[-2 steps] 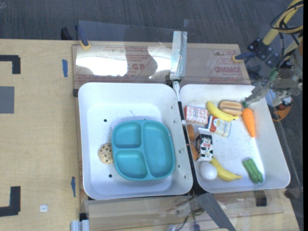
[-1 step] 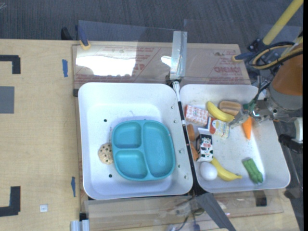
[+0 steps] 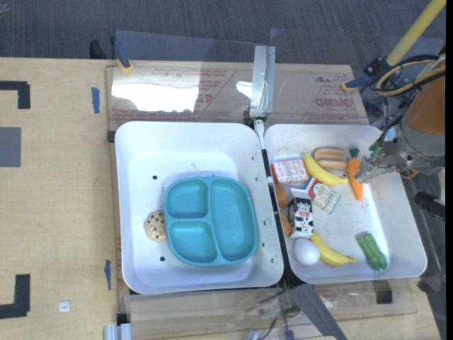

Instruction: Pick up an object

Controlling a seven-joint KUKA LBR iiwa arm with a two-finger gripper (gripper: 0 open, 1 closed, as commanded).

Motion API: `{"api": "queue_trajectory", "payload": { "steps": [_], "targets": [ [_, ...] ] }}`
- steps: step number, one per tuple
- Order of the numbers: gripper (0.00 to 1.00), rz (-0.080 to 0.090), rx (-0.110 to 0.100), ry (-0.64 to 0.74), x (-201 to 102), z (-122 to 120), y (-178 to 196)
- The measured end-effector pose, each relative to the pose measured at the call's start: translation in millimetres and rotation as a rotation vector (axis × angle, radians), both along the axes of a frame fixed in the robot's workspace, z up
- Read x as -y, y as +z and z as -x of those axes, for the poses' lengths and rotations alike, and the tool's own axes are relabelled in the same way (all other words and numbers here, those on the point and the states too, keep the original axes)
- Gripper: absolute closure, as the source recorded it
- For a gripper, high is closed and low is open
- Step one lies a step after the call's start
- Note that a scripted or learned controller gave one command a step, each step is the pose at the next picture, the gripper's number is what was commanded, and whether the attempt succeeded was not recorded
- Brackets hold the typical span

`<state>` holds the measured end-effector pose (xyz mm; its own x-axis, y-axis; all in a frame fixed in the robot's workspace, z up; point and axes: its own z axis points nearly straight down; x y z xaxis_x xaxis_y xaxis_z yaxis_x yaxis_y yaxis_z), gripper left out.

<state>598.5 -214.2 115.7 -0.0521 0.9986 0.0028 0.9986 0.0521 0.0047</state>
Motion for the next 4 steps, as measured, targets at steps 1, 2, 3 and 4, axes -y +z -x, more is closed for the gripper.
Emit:
{"api": "queue_trajectory", "payload": {
  "steps": [1,2,3,4],
  "targets": [
    [0.0,-0.003,-0.002,0.001,-1,0,-1],
    [0.0,-0.013,0.002,-0.044,-4,-20,-26],
    [1.0,-0.001,0.009,-0.042,-1,-21,-15],
    [1.0,0.002,0.0,-0.319,-65,-41,77]
  ]
}}
